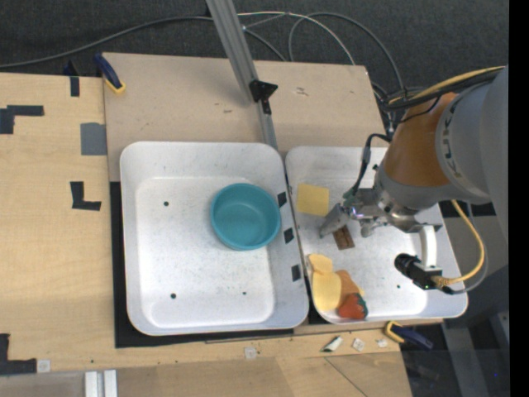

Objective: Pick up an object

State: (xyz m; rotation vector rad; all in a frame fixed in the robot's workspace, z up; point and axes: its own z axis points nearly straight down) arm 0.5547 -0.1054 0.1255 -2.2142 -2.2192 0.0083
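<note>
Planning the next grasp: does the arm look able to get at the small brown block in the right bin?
Probably yes: the tool hangs right above the brown block, with nothing lying over it.

A teal bowl [244, 215] sits upright in the left bin, toward its right side; a pale yellow square block [312, 198] lies flat in the right bin's upper left. A small brown piece [343, 238] lies just below it; yellow and orange-red items [339, 290] cluster at that bin's lower left corner.
</note>
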